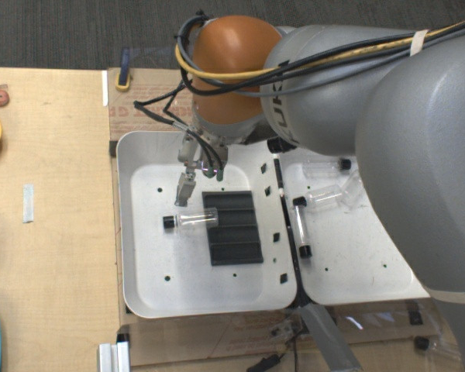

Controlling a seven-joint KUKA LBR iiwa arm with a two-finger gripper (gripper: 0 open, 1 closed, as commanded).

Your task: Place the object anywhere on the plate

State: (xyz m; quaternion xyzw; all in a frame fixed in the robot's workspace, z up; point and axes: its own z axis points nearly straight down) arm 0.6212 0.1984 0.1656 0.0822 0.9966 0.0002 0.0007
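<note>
The tool (187,183) hangs low in the left bin (139,231), its tip just at the 12 o'clock side of a clear tube with a black cap (187,221). That tube lies flat on the bin floor, its uncapped end against the left edge of the black ribbed plate (234,228), which sits mid-bin. Whether the tool is parted or closed I cannot tell; nothing is visibly held. The arm's low position suggests a pick is being lined up. Two more tubes lie in the right bin (356,262), at 3 o'clock from the plate, well apart from the tool.
</note>
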